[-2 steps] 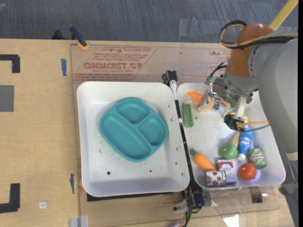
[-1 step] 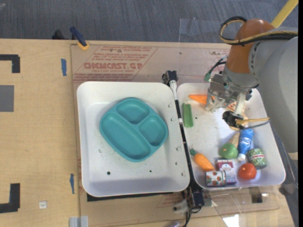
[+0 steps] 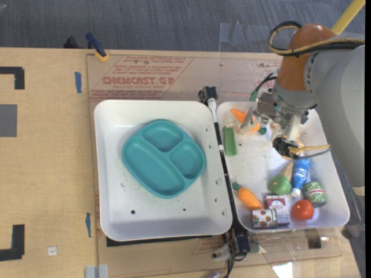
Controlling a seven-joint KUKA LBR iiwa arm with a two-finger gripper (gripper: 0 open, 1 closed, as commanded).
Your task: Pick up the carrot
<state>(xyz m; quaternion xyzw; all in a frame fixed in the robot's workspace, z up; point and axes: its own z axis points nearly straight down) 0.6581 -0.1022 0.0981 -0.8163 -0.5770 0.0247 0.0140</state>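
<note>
At the bottom of the frame, along the near edge of the right bin (image 3: 339, 210), sit a small printed carton (image 3: 277, 208), a spotted can (image 3: 262, 218) and a red tomato (image 3: 302, 209), with a patterned green ball (image 3: 315, 192) just behind them. The carrot (image 3: 248, 198), orange with a green stem end, lies near the bin's lower left corner, close to the divider between the two bins and well apart from the arm. A little farther up rest a green round fruit (image 3: 280, 185) and a blue-and-white bottle (image 3: 300, 175). In the left bin (image 3: 110, 172) a teal sectioned plate (image 3: 164, 157) lies at mid-frame. Higher up, a green stick-shaped piece (image 3: 230, 141) lies beside the divider. At the upper right, the grey arm with its orange band (image 3: 306, 54) reaches down over the far end of the right bin, its gripper (image 3: 253, 122) hanging by a small orange item (image 3: 239, 114); whether it is apart or together cannot be told from this angle.
</note>
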